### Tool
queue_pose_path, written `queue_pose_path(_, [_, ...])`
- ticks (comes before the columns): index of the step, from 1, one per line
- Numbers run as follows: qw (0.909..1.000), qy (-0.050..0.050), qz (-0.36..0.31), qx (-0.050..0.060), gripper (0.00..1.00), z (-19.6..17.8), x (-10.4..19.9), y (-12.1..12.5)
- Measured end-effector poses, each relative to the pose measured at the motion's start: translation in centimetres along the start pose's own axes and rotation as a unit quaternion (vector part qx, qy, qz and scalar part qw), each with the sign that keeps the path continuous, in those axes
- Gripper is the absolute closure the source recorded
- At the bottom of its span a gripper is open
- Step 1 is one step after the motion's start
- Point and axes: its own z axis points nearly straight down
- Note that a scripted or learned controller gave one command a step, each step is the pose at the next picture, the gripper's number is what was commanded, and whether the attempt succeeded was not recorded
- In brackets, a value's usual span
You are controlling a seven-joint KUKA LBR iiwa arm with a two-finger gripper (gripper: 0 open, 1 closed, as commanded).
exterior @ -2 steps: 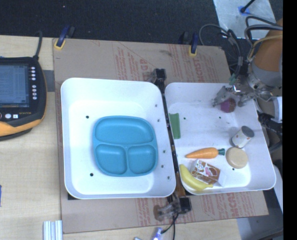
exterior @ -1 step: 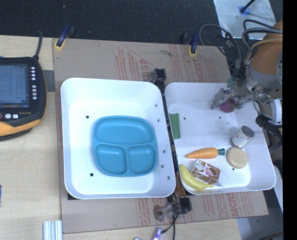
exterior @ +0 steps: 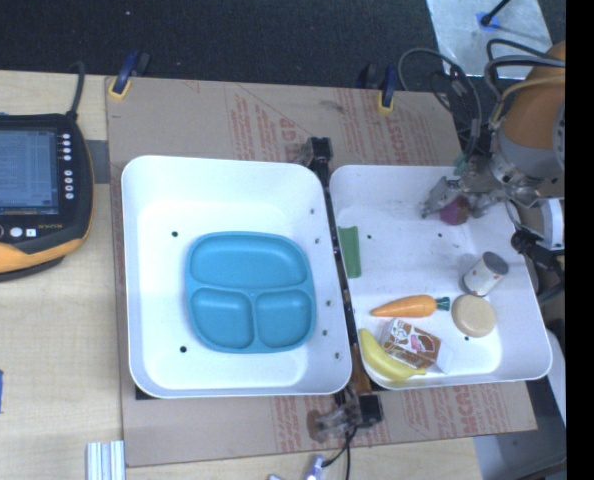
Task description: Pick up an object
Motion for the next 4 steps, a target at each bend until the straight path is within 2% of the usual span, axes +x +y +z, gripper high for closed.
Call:
queue_pose_path(1, [1.0000,0.000,0.000,0.001,0.00,1.1,0.0,0.0])
queue_pose_path(2, [1.0000,-0.001,0.001,-0.002,0.00,-2.2,-0.1,0.0])
queue_pose_path(4, [1.0000,0.000,0.000,0.000,0.00,1.3,0.0,0.0])
